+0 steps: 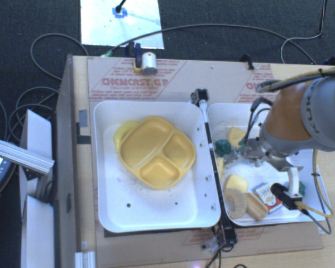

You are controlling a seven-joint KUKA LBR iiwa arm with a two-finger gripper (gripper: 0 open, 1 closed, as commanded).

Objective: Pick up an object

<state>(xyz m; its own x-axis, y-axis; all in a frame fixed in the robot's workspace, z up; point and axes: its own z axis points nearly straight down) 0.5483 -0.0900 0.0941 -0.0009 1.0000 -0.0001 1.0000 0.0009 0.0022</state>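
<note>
Camera view: the arm (pixel 301 119) reaches in over the right bin (pixel 318 219), and its hand (pixel 247 149) sits low among the small things there. The wrist body covers the fingertips, so whether the hand is wide, narrow or closed on something cannot be told from here.

Just to the left of the hand lies a small teal piece (pixel 222 146), and just above it a yellow block (pixel 236 134). Below the hand rest a pale yellow lump (pixel 236 182), a round tan biscuit-like piece (pixel 236 202) and a tan block (pixel 255 207); a red and white packet (pixel 265 194) lies below and to its right. Well to the left, in the other bin (pixel 109 205), a yellow divided tray (pixel 156 151) lies on its own.

Judging by the pose, the step in hand is the descent or the grasp itself. The next move calls for a closed grip on one item, likely the teal piece or the yellow block, then a straight lift clear of the bin wall, with the neighbours left undisturbed
</note>
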